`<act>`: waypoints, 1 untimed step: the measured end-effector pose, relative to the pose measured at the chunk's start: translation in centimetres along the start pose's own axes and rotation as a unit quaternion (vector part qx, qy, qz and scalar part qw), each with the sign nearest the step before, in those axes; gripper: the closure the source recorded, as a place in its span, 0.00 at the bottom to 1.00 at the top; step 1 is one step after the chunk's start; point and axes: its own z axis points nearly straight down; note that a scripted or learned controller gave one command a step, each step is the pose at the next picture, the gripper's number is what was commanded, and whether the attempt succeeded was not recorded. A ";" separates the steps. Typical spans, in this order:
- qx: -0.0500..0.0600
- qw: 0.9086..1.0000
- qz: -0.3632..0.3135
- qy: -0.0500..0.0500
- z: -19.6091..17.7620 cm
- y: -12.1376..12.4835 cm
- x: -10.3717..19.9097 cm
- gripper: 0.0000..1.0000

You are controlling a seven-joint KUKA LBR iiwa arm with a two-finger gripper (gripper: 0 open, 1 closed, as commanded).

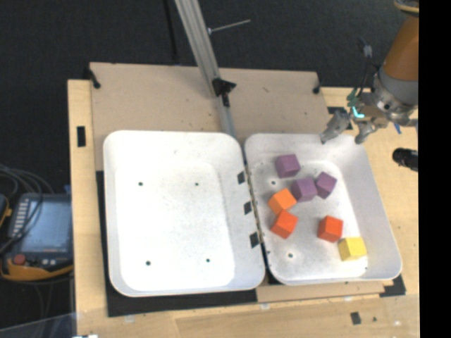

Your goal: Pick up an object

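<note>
No legible text, labels, brands or numbers anywhere. Handheld pendant [39, 234] at left edge has a screen, but its contents are too blurred to read. Blocks and bins carry no markings.

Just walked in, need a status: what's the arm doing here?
The arm's gripper hangs open above the far edge of the right bin, with nothing between its fingers. Seven blocks lie in that bin: three purple, two orange, a red block and a yellow block. Nothing has been picked up yet.
</note>
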 end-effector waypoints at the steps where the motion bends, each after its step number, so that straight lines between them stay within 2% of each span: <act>1: -0.002 1.000 -0.002 -0.002 -0.3 0.1 -0.1 0.00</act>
